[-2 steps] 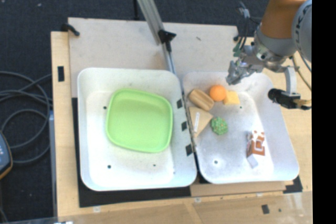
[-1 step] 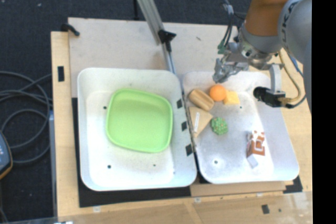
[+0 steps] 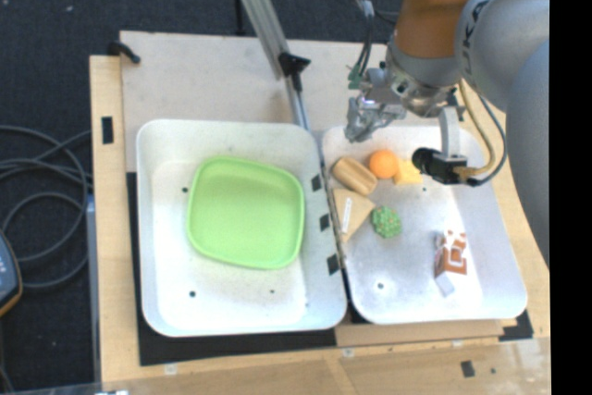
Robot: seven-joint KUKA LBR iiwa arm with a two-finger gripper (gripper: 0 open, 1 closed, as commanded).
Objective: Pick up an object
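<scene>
In the right-hand white bin (image 3: 499, 282), a small red-and-white carton (image 3: 450, 256) is lying nearest the camera, with a knobbly green broccoli-like toy (image 3: 387, 222) and a pale wedge-shaped block (image 3: 351, 215) sitting a little farther back. Beyond those, a tan bread-roll-shaped piece (image 3: 354, 176), an orange ball (image 3: 384, 164) and a yellow piece (image 3: 407, 173) are crowding close together. The gripper (image 3: 361, 127) is hovering at the bin's far left corner, holding nothing, its fingers too unclear to judge; descending there, it risks clipping the bin wall or nudging the roll aside.

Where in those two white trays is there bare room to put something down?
Left bin: bare strips around the green plate. Right bin: bare near floor between the green ball and carton. Its far-left corner is crowded: gripper, wooden block, orange.
</scene>
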